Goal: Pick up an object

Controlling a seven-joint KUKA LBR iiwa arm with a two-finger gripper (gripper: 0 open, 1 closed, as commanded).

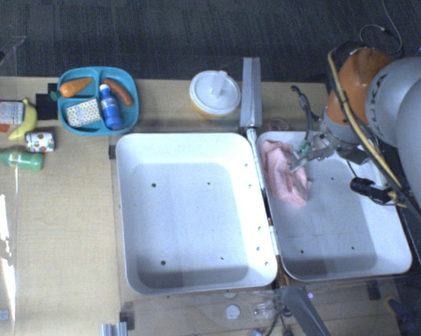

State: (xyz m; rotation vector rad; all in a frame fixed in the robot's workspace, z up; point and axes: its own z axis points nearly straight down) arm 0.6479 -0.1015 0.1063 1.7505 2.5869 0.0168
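Pink cloth (285,173) crumpled in right bin (351,255), toward ten o'clock near its left wall. Claw (303,156) at cloth's two o'clock edge, touching; jaw spacing impossible to tell.

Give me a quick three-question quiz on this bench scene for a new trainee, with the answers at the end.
1. True or false: the pink cloth lies in the left bin.
2. Which is nearest the gripper? A) blue tray B) pink cloth C) banana
3. Fill in: the white lidded cup stands ___ both bins.

Key: 1 false, it lies in the right bin; 2 B; 3 outside.
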